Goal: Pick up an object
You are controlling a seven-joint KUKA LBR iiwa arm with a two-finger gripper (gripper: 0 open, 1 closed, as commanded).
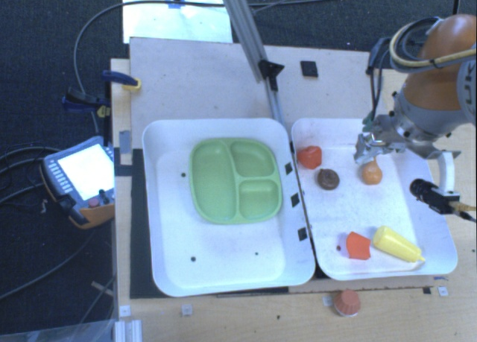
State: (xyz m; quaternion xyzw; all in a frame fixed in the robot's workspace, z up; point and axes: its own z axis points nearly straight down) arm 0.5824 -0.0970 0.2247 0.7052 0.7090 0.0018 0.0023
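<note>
Orange ball (371, 174): was seen in the right bin (440, 258), toward its far side, resting on the white floor.
End effector (367, 148): was seen just above and slightly left of the orange ball, close to it and perhaps touching its top; whether it was released or clenched could not be told from the view, and nothing was seen to be carried in it.
Step in hand: was judged to be the descent onto the orange ball, with the grasp not yet made.
How it is best done: a small shift toward the near-right was judged to be needed so that the ball was centred under the tool; a straight, slow drop was advised, since a round thing is easily nudged aside.
Neighbours: a brown round object (328, 179) and a red block (309, 157) were seen to the left, apart from the ball; enough room was judged to be left.
Other contents: a yellow cone (397, 244) and a red-orange piece (358, 246) were seen at the near side, well apart.
Left bin (168, 258): a green divided plate (235, 180) was held in it.
</note>
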